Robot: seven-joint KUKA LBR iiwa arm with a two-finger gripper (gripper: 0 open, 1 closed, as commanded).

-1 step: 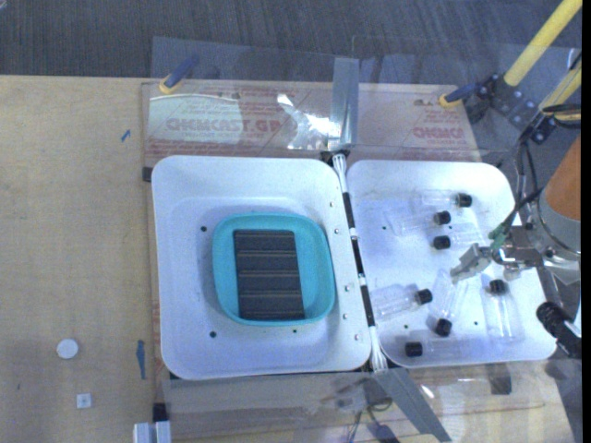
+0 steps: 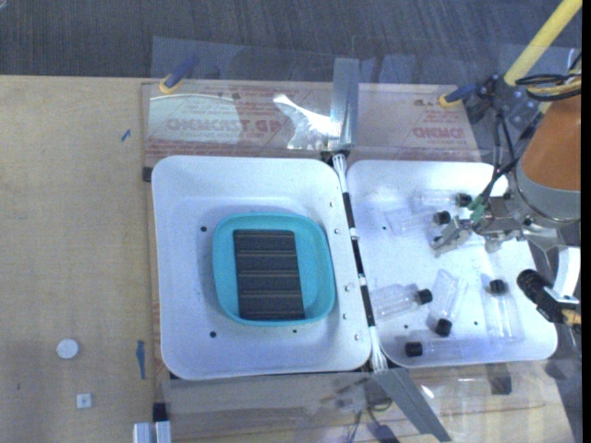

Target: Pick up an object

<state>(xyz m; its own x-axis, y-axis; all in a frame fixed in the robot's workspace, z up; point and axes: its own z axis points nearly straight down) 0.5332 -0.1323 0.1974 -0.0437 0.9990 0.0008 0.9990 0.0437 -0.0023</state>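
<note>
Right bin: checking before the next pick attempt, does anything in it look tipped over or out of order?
Yes. The clear vials with black caps all lie on their sides, scattered at different angles across the right bin; none stands upright. No visible spill or breakage.

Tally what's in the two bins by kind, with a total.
Clear vials with black caps, right bin: 6, e.g. one at
Teal tray, left bin: 1
Dark ribbed block in the tray: 1
Total: 8. The vial count is approximate; the clear plastic blends into the white bin.
</note>
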